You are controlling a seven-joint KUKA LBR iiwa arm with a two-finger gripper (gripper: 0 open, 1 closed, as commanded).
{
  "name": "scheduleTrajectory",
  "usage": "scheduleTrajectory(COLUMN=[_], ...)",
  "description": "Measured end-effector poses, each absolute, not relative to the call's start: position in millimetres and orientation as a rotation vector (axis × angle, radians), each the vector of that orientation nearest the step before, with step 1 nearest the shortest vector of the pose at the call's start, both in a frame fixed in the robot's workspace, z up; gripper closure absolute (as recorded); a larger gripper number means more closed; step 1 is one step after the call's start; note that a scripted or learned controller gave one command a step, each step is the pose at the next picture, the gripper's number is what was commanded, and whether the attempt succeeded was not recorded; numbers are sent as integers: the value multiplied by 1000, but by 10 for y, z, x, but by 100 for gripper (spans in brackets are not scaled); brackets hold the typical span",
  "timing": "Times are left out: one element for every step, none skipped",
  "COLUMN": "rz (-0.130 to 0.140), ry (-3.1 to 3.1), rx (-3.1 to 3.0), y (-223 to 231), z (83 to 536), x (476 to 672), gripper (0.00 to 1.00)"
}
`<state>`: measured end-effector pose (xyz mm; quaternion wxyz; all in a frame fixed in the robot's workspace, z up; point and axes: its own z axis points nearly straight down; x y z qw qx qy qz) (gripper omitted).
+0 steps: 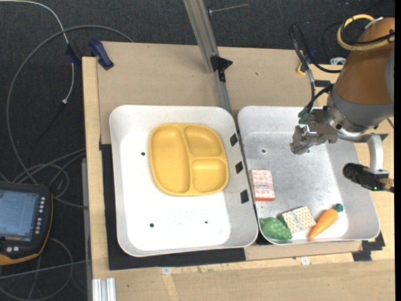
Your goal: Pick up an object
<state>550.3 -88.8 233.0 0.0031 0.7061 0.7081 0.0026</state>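
Yellow divided plate [188, 158] at centre of left bin [125, 187]. Handheld screen pendant [22, 221] off the bench at 8 o'clock. Blue clamp [100, 53] on the bench corner, 11 o'clock. Cables [37, 93] trail across the dark floor.

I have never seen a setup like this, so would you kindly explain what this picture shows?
One fixed camera looks down at a slant on a wooden bench bearing two shallow white bins. The grey and orange robot arm reaches in from the right; its two-finger gripper hangs above the right bin, with nothing visibly between its fingers. That bin holds a small red-and-white packet, a green toy vegetable, a patterned box and an orange toy carrot. The left bin holds a yellow divided plate.
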Motion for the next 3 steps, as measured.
scheduleTrajectory(rz=[7, 1, 3], ry=[2219, 2230, 2226], rx=[2216, 2216, 2216], y=[-887, -333, 62], z=[2812, 2732, 2650], x=[5518, 5593, 5746], gripper=[100, 100, 100])
